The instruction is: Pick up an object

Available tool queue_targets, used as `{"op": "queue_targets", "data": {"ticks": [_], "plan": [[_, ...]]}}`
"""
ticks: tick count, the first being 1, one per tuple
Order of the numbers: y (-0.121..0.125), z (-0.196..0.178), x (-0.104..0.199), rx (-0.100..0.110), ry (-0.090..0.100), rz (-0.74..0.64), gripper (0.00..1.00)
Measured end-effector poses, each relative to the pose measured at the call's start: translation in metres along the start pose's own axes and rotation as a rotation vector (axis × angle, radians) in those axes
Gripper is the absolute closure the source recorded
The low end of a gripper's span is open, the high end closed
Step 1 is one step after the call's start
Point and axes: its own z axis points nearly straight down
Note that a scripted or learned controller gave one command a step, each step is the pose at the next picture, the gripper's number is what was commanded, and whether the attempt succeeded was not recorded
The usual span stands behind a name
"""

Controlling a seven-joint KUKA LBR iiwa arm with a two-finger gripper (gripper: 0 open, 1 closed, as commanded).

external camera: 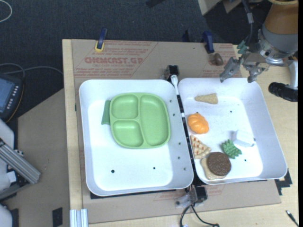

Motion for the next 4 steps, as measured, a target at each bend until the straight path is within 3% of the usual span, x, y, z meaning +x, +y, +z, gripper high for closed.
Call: {"op": "queue_targets", "data": {"ticks": [1, 4], "plan": [[0.002, -0.009, 0.000, -0.014, -0.002, -0.002, 0.00], [0.007, 0.168, 0.000, -0.008, -0.001, -0.002, 0.00]]}}
